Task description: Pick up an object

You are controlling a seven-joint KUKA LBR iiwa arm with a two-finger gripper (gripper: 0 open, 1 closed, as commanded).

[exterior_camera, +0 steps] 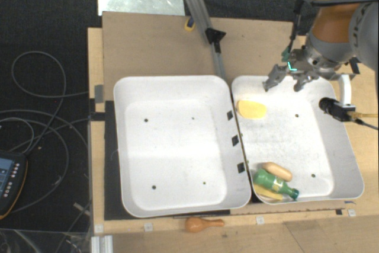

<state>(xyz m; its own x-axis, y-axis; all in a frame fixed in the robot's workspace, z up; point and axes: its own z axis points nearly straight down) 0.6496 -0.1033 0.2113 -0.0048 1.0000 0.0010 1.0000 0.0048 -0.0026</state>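
Looking past your jaws (286, 81), spread open and holding nothing, you find the yellow piece (252, 109) lying flat in the right bin (331, 145), just below and to their left, long axis running sideways.

A tan pear-shaped thing (204, 223) lies on the bench edge, cables (35, 121) coiled beyond.

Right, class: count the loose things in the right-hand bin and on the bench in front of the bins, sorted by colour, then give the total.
Yellow: 2, the flat piece near the bin's far-left corner and the piece under the bottle.
Green: 1, the bottle.
Tan: 1, the bread roll.
Orange-brown: 1, the pear-shaped thing on the bench.
Total: 5
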